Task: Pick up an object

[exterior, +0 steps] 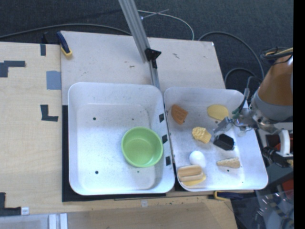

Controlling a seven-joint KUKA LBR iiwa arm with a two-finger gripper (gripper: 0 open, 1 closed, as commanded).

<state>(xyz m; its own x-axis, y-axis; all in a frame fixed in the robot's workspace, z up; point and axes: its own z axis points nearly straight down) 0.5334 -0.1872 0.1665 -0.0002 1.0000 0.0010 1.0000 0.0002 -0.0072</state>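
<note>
Gripper (224,138): hanging low in the right bin (252,175), its dark tip just right of the yellow chunk (201,135) — probably lining up a pick; fingers open or shut, I cannot tell.
Candidates: white ball (197,158) lying below the chunk — nothing being lifted.
Surface: pale bench (28,128) carrying both bins; green bowl (142,147) sitting left of the chunk.

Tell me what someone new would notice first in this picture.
The green bowl stands out, sitting alone in the left bin. The right bin holds scattered toy foods: a hot dog, a white egg and a yellow chip. The gripper hovers low among them, reaching in from the right.
</note>
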